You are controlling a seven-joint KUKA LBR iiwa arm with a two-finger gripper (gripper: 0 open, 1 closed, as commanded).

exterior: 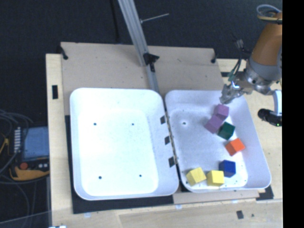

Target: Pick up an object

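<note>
Lying in the right bin [190,109], blocks are seen: purple block [217,118] under the gripper [228,95], green block [226,129], orange block [234,146], blue block [228,167], two yellow blocks [204,176] at its front edge; the jaw state cannot be told.

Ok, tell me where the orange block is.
The orange block lies in the right bin, toward its right wall, just below the green block and above the blue block.

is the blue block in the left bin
No, the blue block lies in the right bin, near its front edge beside a yellow block.
</note>
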